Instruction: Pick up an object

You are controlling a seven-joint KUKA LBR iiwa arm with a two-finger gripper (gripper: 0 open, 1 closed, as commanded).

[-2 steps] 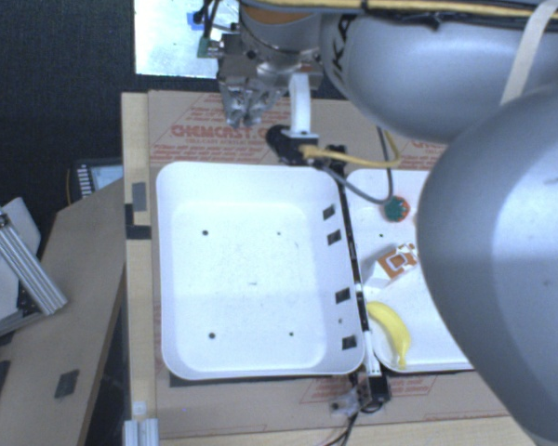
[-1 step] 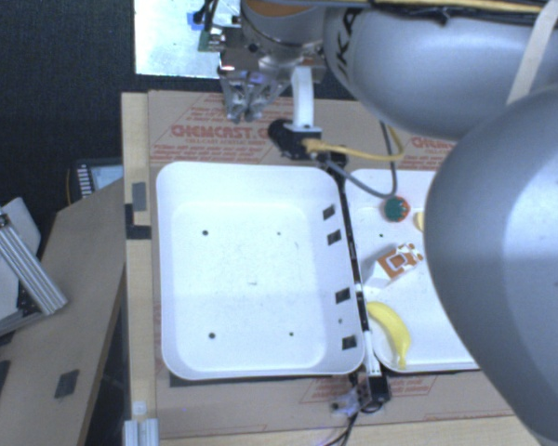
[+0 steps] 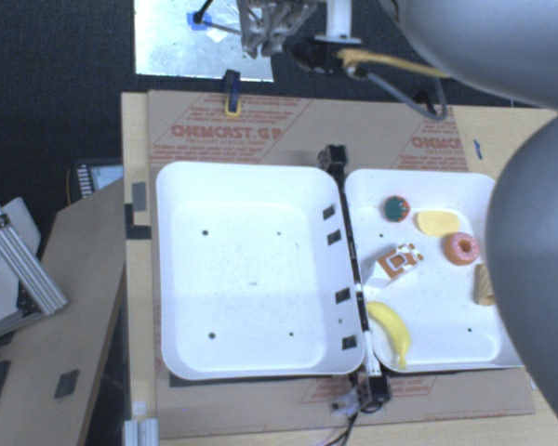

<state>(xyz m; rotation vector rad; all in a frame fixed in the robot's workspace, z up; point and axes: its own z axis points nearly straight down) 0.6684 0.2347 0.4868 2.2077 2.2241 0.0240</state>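
1. Nothing is picked up yet, as far as the view shows. All the objects lie in the right bin (image 3: 428, 179), and the left bin (image 3: 172, 249) holds no object that I can see.
2. The things to choose from sit apart from one another:
   - a banana (image 3: 392, 329) at the near left corner of the right bin, close to the divider between the 2 bins;
   - a small orange and white block (image 3: 400, 260) in the middle of that bin;
   - a pink doughnut (image 3: 461, 248) to the right of the block;
   - a pale yellow slice (image 3: 438, 222) just beyond the doughnut;
   - a small green and red round piece (image 3: 395, 209) toward the far left of that bin;
   - a tan piece (image 3: 484, 285) at the right edge, partly hidden by the arm.
3. The gripper (image 3: 260, 33) hangs at the far side of the scene, above a grey sheet (image 3: 177, 26) beyond the cardboard base (image 3: 288, 128), well apart from both bins.
4. Its fingers point down and seem to carry nothing; the view is too blurred there to tell whether they are spread wide or drawn narrow.
5. The arm's big grey links fill the upper right and right side of the view, out of focus and close to the camera, with a yellow cable (image 3: 391, 61) running near the wrist.
6. What is left is the whole job, in my judgement: travel over to the right bin, come down on 1 object, close on it and lift. The banana or the doughnut look like the easiest targets, since each lies clear of its neighbours.
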